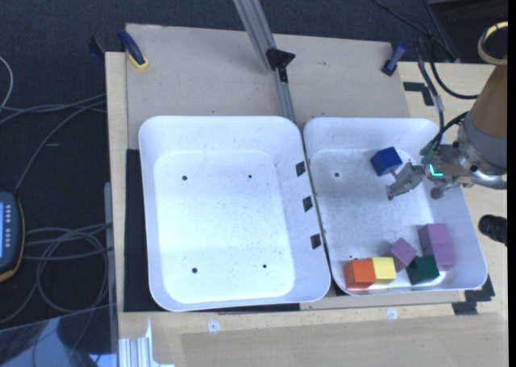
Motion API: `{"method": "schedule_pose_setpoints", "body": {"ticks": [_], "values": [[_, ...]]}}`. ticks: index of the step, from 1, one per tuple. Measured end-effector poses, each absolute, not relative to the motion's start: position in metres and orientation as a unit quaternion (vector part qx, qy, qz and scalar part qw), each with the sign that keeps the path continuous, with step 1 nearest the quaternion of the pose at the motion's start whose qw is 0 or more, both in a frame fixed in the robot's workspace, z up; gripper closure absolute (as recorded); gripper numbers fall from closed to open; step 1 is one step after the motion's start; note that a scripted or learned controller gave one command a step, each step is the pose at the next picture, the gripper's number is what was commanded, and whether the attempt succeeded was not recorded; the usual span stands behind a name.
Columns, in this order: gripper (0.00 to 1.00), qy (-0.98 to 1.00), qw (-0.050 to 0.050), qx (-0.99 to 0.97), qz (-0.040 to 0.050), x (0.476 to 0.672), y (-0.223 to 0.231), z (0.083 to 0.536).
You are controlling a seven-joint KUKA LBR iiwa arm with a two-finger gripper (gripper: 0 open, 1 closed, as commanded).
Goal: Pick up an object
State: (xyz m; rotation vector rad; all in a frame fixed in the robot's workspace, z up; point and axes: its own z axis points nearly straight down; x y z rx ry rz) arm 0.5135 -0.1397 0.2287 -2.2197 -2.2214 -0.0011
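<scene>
Gripper (pixel 415 183) hangs over the right bin (pixel 339 135); whether it is parted or closed I cannot tell. Blue block (pixel 385 160) sits just beside it, up and to the left, apparently not grasped. Other blocks cluster well apart at the near edge.

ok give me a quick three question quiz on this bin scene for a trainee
1. True or false: the blue block lies in the left bin.
2. Which block sits nearest the front left corner of the right bin? A) the orange block B) the green block C) the blue block
3. Fill in: the yellow block lies between the orange block and the small ______ block.

Key
1. False: it lies in the right bin, close to the gripper.
2. A
3. purple
</scene>
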Motion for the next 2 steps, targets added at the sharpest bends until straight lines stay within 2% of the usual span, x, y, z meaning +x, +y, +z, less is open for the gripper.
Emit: {"method": "schedule_pose_setpoints", "body": {"ticks": [2], "values": [[0.0,-0.707,0.004,-0.707,0.0018,0.499,-0.155,0.125]]}}
